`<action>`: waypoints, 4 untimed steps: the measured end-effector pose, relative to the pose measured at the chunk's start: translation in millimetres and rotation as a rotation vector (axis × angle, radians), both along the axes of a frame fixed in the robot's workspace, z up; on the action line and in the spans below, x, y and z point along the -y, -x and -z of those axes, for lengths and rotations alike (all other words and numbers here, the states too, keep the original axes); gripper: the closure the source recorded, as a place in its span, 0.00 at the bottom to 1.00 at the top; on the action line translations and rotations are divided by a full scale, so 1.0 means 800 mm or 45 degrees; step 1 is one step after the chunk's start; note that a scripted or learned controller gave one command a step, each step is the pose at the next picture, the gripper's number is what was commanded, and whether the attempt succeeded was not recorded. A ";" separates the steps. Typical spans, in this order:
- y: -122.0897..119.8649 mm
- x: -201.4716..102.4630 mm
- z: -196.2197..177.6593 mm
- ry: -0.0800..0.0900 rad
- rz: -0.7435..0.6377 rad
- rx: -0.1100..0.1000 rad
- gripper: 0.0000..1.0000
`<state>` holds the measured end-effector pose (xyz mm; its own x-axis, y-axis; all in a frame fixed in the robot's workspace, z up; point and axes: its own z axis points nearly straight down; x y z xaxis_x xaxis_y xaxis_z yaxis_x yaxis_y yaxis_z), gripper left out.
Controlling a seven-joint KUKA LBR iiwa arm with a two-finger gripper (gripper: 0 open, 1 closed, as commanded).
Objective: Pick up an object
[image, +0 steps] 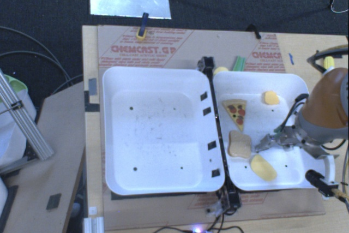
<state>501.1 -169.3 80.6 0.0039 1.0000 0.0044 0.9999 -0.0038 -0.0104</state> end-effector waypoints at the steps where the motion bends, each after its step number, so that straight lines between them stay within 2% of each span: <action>1: -0.081 -0.062 -0.010 0.006 -0.017 0.022 0.00; 2: -0.172 -0.088 -0.006 0.006 -0.016 0.025 0.00; 3: -0.209 -0.073 -0.005 0.008 -0.015 0.002 0.00; 4: -0.208 0.047 -0.006 0.007 0.000 0.012 0.00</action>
<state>667.4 -206.7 85.3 0.0040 1.0000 -0.0007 1.0000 -0.0040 -0.0008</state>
